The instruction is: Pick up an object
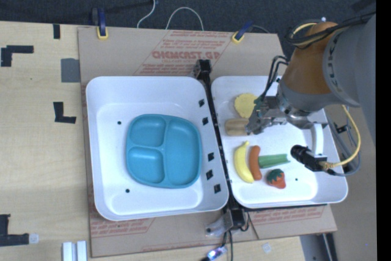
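My gripper (pixel 258 121) hangs low over the upper left part of the right bin (pixel 327 192). Its tip is right beside the right end of a tan cylinder-shaped piece (pixel 234 127); whether they touch is unclear. A pale yellow round piece (pixel 244 104) lies just above and left of the gripper. Below it lie a banana (pixel 243 162), an orange-red sausage (pixel 255 162), a green stick-shaped piece (pixel 272 160) and a strawberry (pixel 277 178). Nothing is visibly held.
The left bin (pixel 104 101) holds a blue divided plate (pixel 163 150). A black divider (pixel 211 125) runs between the bins. The arm's wrist, cables and a black fitting (pixel 305 157) cover the right bin's right side. Both bins rest on cardboard (pixel 183 52).
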